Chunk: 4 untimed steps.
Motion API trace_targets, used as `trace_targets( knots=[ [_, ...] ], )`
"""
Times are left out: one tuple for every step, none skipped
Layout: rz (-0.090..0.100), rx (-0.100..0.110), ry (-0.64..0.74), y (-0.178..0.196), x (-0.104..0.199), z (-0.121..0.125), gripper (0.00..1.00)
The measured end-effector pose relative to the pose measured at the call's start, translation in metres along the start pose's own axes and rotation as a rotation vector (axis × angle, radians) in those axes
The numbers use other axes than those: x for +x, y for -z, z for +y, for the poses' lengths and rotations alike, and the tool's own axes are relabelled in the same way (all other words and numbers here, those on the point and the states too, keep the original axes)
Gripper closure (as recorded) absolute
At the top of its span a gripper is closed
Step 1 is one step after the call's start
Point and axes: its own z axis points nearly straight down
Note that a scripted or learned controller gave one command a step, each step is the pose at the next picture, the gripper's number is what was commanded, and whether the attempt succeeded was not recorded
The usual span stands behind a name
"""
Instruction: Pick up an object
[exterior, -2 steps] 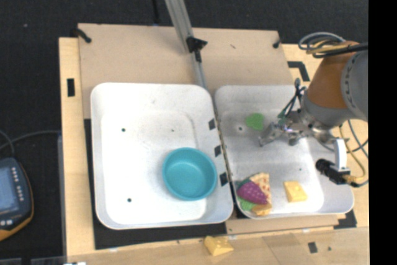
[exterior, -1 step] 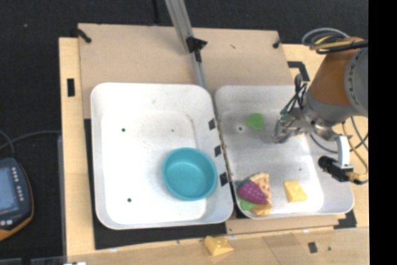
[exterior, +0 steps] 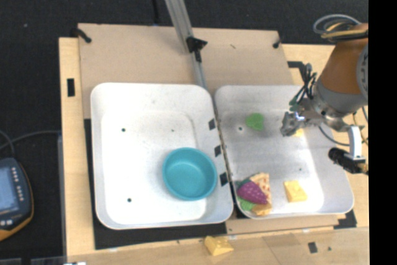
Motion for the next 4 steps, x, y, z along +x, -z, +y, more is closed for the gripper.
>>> trace_targets(
  knots=[
    [-0.001,-0.005,0.002,0.052,0.002,-0.008,1.00],
    [-0.002,-0.006,0.000,0.102,-0.006,-0.013,1.00],
    [0.001,0.002,0.010,0.091,0.043,0.000,1.00],
    [0.000,0.000,0.009,0.089,0.083,0.013,1.00]
  ],
)
